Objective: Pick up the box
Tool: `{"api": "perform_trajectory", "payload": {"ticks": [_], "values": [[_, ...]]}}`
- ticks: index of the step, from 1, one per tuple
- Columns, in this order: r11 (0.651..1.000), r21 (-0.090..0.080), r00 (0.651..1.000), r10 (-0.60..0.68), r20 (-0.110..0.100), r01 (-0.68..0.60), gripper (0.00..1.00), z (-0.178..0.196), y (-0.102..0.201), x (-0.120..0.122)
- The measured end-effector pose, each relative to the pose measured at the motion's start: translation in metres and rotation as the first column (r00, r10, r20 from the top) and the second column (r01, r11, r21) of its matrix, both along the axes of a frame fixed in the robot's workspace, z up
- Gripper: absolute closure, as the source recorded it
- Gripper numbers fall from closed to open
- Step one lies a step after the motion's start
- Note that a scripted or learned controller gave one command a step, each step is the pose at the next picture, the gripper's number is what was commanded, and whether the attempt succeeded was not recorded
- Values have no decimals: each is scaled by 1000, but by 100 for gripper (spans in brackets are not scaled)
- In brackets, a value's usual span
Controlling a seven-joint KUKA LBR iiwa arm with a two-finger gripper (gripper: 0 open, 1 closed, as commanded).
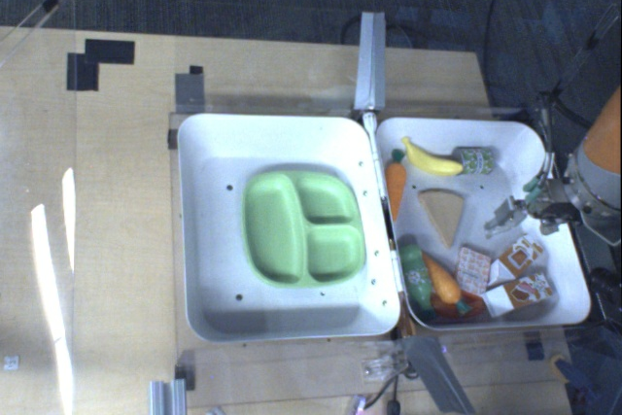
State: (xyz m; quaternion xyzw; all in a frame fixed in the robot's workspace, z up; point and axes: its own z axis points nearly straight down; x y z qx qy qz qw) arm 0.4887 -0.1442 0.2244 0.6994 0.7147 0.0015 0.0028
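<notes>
gripper: grey two-finger gripper [513, 212] at right of frame, over the right bin's right side; finger spread cannot be told
arm: grey arm with orange band [601, 151], entering from right edge
box: small brown-and-white carton box [522, 255] in right bin, lower right, just below gripper; a similar one [532, 287] beside it
right bin: shallow white bin [569, 306], also holds yellow banana [430, 160], orange carrot [395, 188]
left bin: white bin [204, 287] with green sectioned tray [303, 226], frame centre
</notes>
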Motion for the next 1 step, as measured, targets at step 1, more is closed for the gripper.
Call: {"api": "perform_trajectory", "payload": {"ticks": [1], "values": [[998, 2, 998, 56, -3, -56, 0, -88, 32, -1]]}}
